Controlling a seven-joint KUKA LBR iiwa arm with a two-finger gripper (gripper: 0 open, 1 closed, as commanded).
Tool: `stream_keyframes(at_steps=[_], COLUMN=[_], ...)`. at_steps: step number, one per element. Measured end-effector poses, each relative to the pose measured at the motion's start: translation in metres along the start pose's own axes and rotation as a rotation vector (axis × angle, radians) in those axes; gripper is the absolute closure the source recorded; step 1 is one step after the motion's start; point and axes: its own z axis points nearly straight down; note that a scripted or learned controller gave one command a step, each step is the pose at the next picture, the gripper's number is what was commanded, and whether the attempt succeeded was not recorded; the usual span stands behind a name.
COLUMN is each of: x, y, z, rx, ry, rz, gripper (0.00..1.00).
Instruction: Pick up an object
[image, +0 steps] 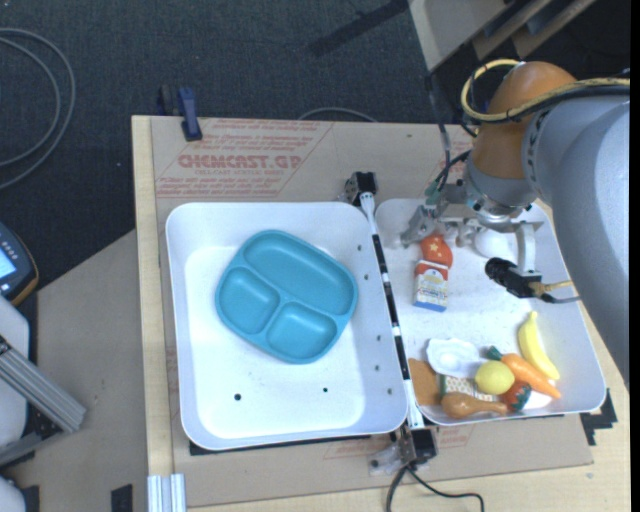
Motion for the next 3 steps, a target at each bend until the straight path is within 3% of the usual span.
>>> stream_keyframes(at_steps=[1, 2, 3], x=[0.0, 0.002, -0.056], y=[0.001, -0.015, -0.059], z=[-0.011, 0.006, 0.007], rx=[-0.004, -0.003, -0.002], ry=[-0.002, 0.002, 0.002], rz=[-0.001, 0.003, 0.005], gripper=[1.0, 1.0, 1.0])
